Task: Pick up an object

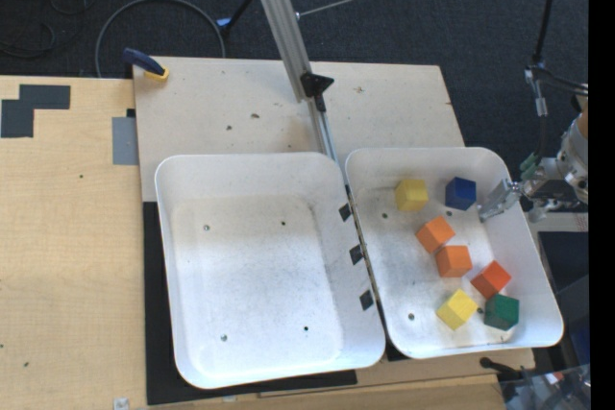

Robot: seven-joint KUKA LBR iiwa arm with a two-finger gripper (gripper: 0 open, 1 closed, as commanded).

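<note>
Blue cube [460,192] just beside tool [499,203]

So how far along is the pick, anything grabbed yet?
Nothing looks done: all seven blocks lie in the right bin, including the blue block and yellow block. In hand: the gripper sits at that bin's right rim, near the blue block, with nothing visibly held. Left: descend on a block, grasp and lift.

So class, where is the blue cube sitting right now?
In the camera view, the blue cube lies in the right bin, near its far edge, just right of a yellow cube and left of the hand.
</note>
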